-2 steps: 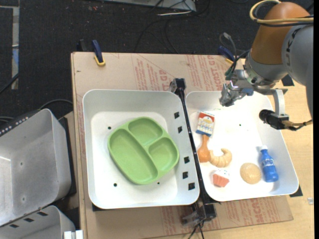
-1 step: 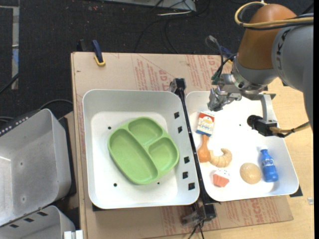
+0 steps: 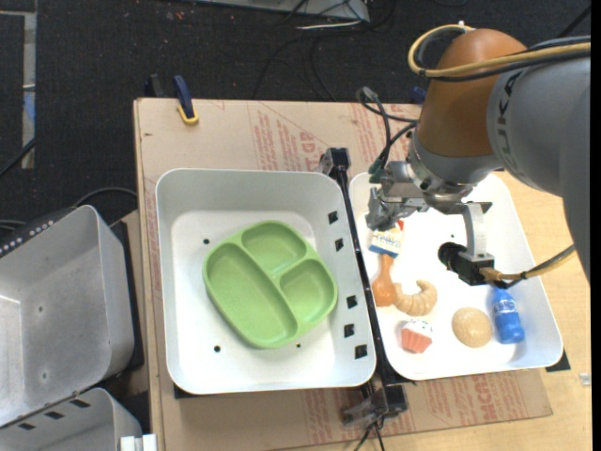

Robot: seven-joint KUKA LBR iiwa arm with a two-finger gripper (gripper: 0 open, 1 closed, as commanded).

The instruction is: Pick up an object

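Nearest the front edge of the right bin (image 3: 451, 363) sits a small cupcake (image 3: 416, 334), and beside it, toward that bin's outer edge, a round tan bun (image 3: 471, 327) and then a blue bottle (image 3: 507, 316) close against the bun. Just behind the cupcake lies a curved croissant (image 3: 418, 297), touching an orange carrot-like piece (image 3: 383, 285) that lies along the edge shared with the left bin (image 3: 161, 252). Farther back along that shared edge is a white and blue packet (image 3: 385, 242). My claw (image 3: 385, 212) hangs right over the packet's far end; I cannot tell whether it is clenched or released, or whether it touches the packet. In the left bin a green divided plate (image 3: 270, 283) lies flat in the middle. Both bins rest on the brown bench (image 3: 263, 130).
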